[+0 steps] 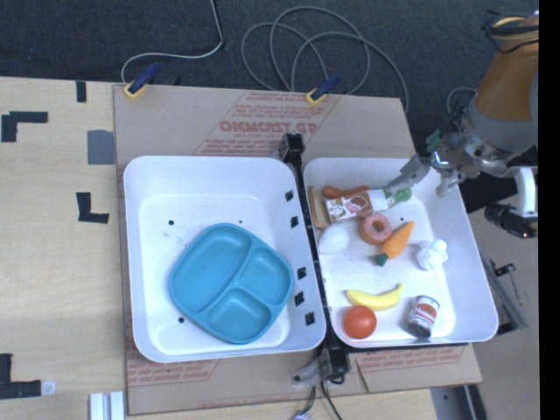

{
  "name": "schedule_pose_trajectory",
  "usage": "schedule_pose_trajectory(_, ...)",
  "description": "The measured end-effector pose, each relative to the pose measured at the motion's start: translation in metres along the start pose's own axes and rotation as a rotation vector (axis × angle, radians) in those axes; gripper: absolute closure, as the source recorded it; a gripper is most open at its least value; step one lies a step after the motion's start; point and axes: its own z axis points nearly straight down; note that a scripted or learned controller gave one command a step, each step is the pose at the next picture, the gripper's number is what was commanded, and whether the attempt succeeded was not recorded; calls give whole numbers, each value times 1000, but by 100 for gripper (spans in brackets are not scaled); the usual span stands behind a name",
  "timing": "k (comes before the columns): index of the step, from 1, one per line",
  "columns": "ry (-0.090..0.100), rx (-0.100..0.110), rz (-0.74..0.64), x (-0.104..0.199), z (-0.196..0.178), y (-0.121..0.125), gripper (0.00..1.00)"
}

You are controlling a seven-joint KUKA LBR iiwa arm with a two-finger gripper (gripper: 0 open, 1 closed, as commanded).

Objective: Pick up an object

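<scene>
Presently poised over the upper right corner of the right bin: tool, slanting down and leftward from the grey wrist. Cannot tell how far open; nothing visibly held. Tip just beside the green-capped end of the bottle, possibly touching, not confirmable.

Nearest candidate: that bottle, lying flat, long axis running left to right with a slight tilt, cap toward the tool, body extending away to the left. Judged the likeliest target, since the approach line nearly matches the bottle's own axis; a grasp across the narrow width likely to call for wrist rotation.

Below the bottle: pink doughnut, orange carrot just beside it, a white egg-like item near the dividing wall. Further right: small white object. Along the lower edge: banana, tomato, small can.

Left bin: blue divided plate, well apart from the tool.

Both bins on a cardboard sheet over the desk.

Risk noted: cap end sliding away under contact.
</scene>
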Motion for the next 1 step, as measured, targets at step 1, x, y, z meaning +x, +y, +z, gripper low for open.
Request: schedule_pose_trajectory(1, -1, -4, 1, 29, 112, 33, 0)
